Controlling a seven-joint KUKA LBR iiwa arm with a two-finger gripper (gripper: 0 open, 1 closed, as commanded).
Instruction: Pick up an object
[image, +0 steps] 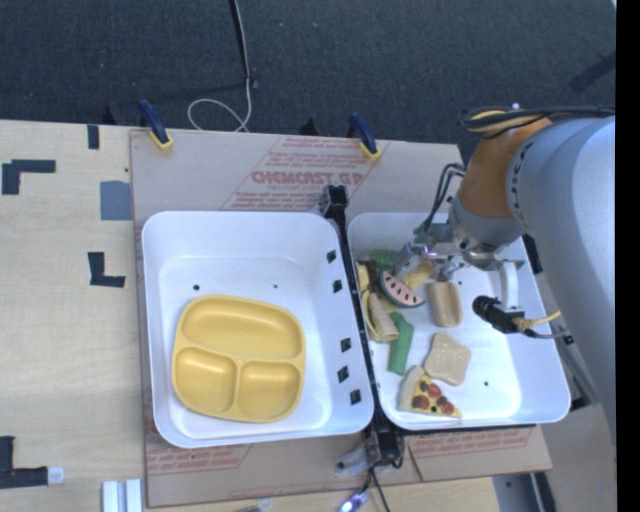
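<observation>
Nearest us, pizza slice (430, 396) and bread slice (447, 358) lie lower in the right bin (545, 405). Watermelon slice (401, 290) sits just left of the gripper (432, 262); we cannot tell its state. Bare floor at right.

Toy food (405, 320) crowds the right bin's (530, 400) left half (right half bare).

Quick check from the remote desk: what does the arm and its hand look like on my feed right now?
The arm is a thick, rounded, pale grey body with an orange band above the wrist. Thin dark cables loop beside the wrist. The hand is a small cluster of grey metal and black parts, with a yellowish cable trailing nearby.
</observation>
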